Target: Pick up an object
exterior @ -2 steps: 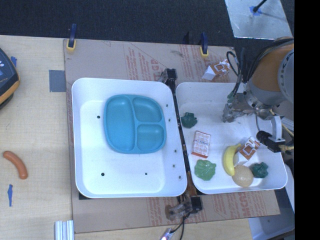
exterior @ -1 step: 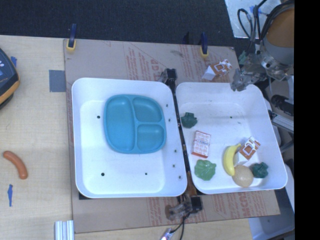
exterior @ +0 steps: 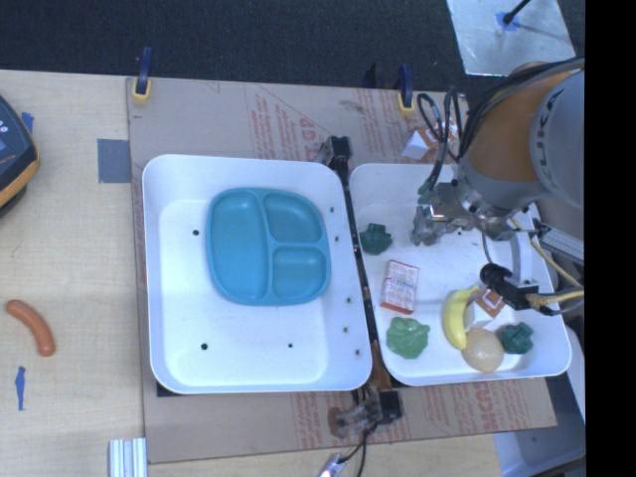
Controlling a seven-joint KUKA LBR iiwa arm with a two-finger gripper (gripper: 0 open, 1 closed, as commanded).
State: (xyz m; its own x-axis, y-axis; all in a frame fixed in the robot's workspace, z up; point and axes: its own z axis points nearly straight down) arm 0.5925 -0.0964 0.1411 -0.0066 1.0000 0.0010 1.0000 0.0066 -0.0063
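Arm (exterior: 517,137) over right bin (exterior: 556,366), gripper (exterior: 429,229) low near far-left part – cannot tell finger state (too dark). Left bin (exterior: 159,266) has blue divided plate (exterior: 268,246). Likely target banana (exterior: 457,318) – near front wall, long axis roughly front-to-back, curved. Risk: gripper well apart from banana, closer to dark green piece (exterior: 375,238), so grasp may close on nothing. Egg-like ball (exterior: 484,349) touching banana may get pushed.

blue tray (exterior: 266,246), yellow banana (exterior: 455,318), white bins (exterior: 159,266)

Crowded right bin, roomy left bin

The right bin (exterior: 556,366) has toys packed along its near edge: banana (exterior: 456,316), egg (exterior: 483,350), green leaf (exterior: 407,337). In the left bin (exterior: 159,266), open floor rings the blue tray (exterior: 268,246).
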